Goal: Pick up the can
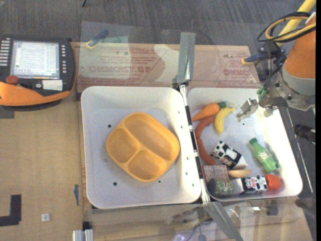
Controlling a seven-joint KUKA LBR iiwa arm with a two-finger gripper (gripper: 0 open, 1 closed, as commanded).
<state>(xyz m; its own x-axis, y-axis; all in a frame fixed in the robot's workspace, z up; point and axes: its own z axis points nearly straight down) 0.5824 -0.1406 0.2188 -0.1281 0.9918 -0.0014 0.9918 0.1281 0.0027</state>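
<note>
We look down on a bench with two shallow white bins side by side. The left bin [95, 109], well to the left of the gripper, holds an orange divided plate [143, 145]. The right bin [288, 149] lies under and below the gripper and holds a clutter of small things.

The grey and orange arm [301, 59] reaches in from the right. Its gripper [256, 109] hovers above the bin's upper right part, its two fingers apart with nothing between them.

Left of the gripper lie a carrot [206, 111] and a banana [221, 119]. Below it lies a green bottle [263, 155]. Further down and to the left, near the bin's lower edge, lies the can [224, 186], on its side among a cow-patterned toy [226, 154] and other small items.

We judge this to be the approach step: the can is not yet grasped. The next move calls for travel down and left, then a descent onto the can, avoiding its crowded neighbours.
</note>
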